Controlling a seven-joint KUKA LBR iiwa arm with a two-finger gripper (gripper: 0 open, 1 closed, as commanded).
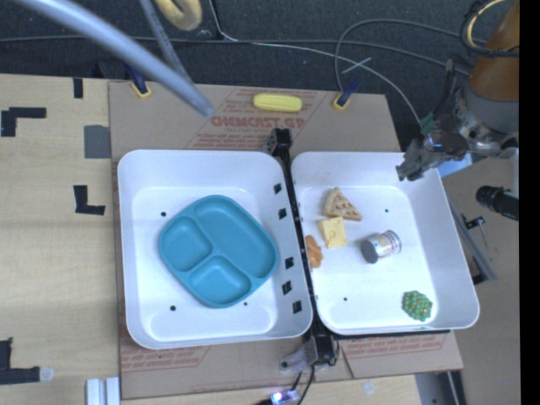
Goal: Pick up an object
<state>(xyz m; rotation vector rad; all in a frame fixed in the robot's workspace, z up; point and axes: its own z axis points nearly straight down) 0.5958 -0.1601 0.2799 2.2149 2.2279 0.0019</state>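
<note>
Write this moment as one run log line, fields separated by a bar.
phase: approach | gripper: over right bin upper right rim, nothing held | right bin: can, cheese, green item | left bin: blue tray

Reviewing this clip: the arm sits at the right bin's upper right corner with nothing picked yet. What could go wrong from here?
1. The cheese wedge, the pizza-like slice and the small orange piece lie close together, so the pincer may nudge a neighbour.
2. The small metal can lies on its side and could roll away.
3. The green lump sits near the right bin wall, leaving little room for a finger.
</note>
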